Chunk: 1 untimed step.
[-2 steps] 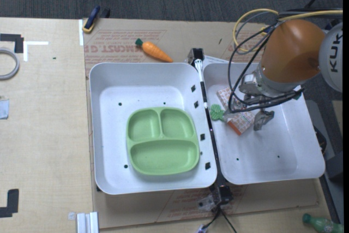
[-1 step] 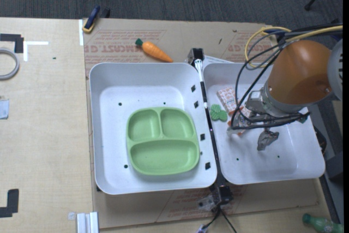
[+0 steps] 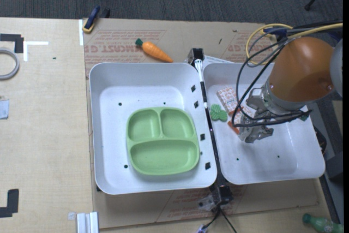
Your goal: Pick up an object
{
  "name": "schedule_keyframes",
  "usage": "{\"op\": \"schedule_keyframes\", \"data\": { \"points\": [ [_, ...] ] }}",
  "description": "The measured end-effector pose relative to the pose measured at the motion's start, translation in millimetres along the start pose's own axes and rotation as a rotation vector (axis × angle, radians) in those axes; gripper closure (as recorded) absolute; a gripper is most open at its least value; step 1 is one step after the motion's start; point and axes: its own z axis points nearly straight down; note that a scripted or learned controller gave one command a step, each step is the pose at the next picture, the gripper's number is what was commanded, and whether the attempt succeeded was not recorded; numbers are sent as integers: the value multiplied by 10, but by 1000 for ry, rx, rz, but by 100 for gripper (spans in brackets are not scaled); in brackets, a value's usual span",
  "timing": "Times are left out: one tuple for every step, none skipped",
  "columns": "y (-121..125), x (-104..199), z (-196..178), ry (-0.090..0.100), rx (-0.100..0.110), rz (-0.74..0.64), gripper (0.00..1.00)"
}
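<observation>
The arm with its orange band (image 3: 302, 68) hangs over the right bin (image 3: 272, 163). My gripper (image 3: 256, 133) points down into that bin, just right of a small pile of objects. The pile holds a pale patterned packet (image 3: 227, 98), a small green toy (image 3: 218, 113) and a red-orange piece (image 3: 234, 120) partly hidden under the wrist. Nothing is visibly between the fingers from this angle.
The left bin (image 3: 109, 95) holds a green divided plate (image 3: 162, 141). A toy carrot (image 3: 154, 50) lies on the cardboard behind the bins. A blue clip (image 3: 91, 18) sits at the cardboard's far left corner. Yellow and black cables (image 3: 256, 46) loop above the right bin.
</observation>
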Motion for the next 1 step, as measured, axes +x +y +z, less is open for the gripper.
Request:
{"op": "schedule_keyframes", "data": {
  "points": [
    [-133, -496, -1824, 2, -2, 95, 100]
  ]
}}
